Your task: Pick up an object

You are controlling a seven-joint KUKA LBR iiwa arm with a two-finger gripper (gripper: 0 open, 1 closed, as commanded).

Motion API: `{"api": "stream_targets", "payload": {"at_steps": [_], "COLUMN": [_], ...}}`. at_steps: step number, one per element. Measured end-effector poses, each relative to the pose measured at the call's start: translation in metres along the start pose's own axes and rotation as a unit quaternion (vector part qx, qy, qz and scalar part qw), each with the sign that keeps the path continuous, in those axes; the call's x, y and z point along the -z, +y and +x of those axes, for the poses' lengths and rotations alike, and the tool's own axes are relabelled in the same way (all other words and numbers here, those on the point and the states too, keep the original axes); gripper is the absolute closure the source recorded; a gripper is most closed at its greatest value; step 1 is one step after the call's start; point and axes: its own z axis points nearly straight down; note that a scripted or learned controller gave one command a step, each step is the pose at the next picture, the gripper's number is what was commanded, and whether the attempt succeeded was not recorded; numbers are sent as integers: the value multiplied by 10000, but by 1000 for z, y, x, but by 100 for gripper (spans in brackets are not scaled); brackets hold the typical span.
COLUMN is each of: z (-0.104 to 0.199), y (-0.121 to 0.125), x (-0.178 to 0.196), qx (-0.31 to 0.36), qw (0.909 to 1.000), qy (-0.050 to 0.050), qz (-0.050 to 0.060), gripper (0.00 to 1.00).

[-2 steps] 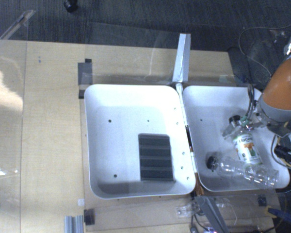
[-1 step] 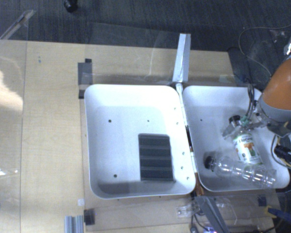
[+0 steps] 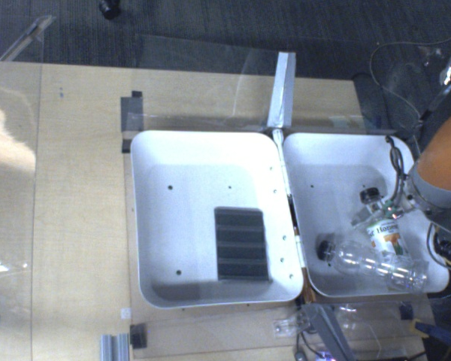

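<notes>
Jaws first: I cannot tell how they stand. My gripper [image 3: 379, 209] is low in the right bin [image 3: 323, 164], at the right side of the frame, and its tip is mixed up with see-through plastic. I cannot see anything clearly held there.

Biggest is the left bin [image 3: 165, 156], in the middle of the frame, with a dark ribbed block [image 3: 241, 243] lying in its lower right part. Next comes the right bin, then my grey arm with its orange band [image 3: 443, 160] at the far right edge.

The clear bottle [image 3: 372, 256] lies on its side in the lower part of the right bin, just below my tip. Its long way runs left to right, dark cap at the left. I think my next move goes down and a bit left.

The bottle's clear body is hard to see against the white floor, and my arm is cut off by the frame edge.
</notes>
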Motion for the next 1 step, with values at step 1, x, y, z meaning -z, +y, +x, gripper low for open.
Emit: {"api": "stream_targets", "payload": {"at_steps": [1], "z": [-16], "y": [31], "x": [-11], "qx": [-243], "qw": [9995], "qy": [109], "qz": [171], "gripper": [0]}}
